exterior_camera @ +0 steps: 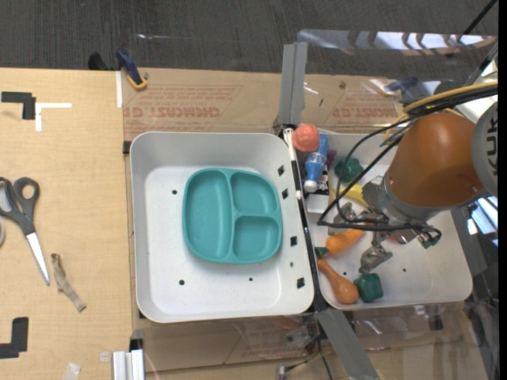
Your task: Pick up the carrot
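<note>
The carrot (344, 241) is a short orange piece lying in the right bin (444, 287), with a green tip pointing towards the divider between the bins. My gripper (372, 257) hangs just right of and below it, under the arm's big orange band (434, 161). The gripper's tip sits close to the carrot's right end, and nothing is visibly lifted. A second orange, pear-shaped toy (337, 282) lies near the bin's front edge, below the carrot.
A green block (369, 287) sits beside the pear-shaped toy. A pink-orange ball (306, 139), a blue bottle (315, 169), a dark green piece (347, 167) and a yellow piece (356, 192) crowd the right bin's back. The left bin (150, 236) holds a teal divided plate (233, 214). Scissors (24, 212) lie far left.
</note>
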### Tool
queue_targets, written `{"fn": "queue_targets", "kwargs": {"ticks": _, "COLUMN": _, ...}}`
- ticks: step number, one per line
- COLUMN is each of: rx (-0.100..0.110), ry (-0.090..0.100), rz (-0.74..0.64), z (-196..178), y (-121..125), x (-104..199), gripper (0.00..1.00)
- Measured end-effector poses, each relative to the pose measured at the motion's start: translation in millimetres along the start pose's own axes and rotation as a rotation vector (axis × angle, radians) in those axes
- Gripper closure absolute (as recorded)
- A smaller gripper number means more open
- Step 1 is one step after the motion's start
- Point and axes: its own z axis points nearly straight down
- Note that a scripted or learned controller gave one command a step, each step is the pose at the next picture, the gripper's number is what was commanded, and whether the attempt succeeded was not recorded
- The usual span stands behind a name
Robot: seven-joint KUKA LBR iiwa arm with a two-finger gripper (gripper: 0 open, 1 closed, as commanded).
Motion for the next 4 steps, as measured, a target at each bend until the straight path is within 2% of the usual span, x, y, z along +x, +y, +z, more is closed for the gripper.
{"fn": "queue_targets", "kwargs": {"ticks": 1, "rx": -0.012, "ry": 0.01, "rz": -0.478, "z": 4, "y": -15, "x": -18, "gripper": 0.0}}
{"fn": "queue_targets", "kwargs": {"ticks": 2, "rx": -0.017, "ry": 0.013, "rz": -0.523, "z": 5, "y": -8, "x": -2, "gripper": 0.0}}
{"fn": "queue_targets", "kwargs": {"ticks": 3, "rx": -0.014, "ry": 0.011, "rz": -0.552, "z": 1, "y": 9, "x": 40, "gripper": 0.0}}
{"fn": "queue_targets", "kwargs": {"ticks": 4, "rx": 0.001, "ry": -0.003, "rz": -0.554, "z": -12, "y": 6, "x": 33, "gripper": 1.0}}
